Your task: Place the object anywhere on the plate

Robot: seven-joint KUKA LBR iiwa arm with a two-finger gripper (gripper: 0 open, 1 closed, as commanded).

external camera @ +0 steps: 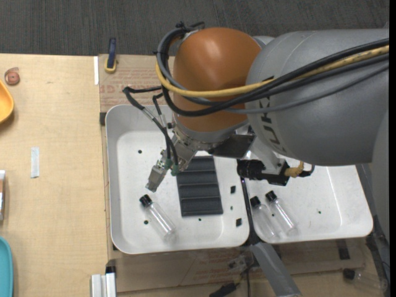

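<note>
The arm's orange and grey wrist covers the back of the left bin. Below it my gripper reaches down and to the left, low over the bin floor. A clear vial with a black cap lies on the floor just in front of the gripper, apart from it. A black ribbed block sits right of the gripper under the wrist; I cannot tell whether it is part of the arm. An orange dish pokes in at the far left edge, on the wooden table.
Two more clear vials with black caps lie in the right bin near the divide. The wooden table left of the bins bears a small white strip. A teal rim shows at the bottom left.
</note>
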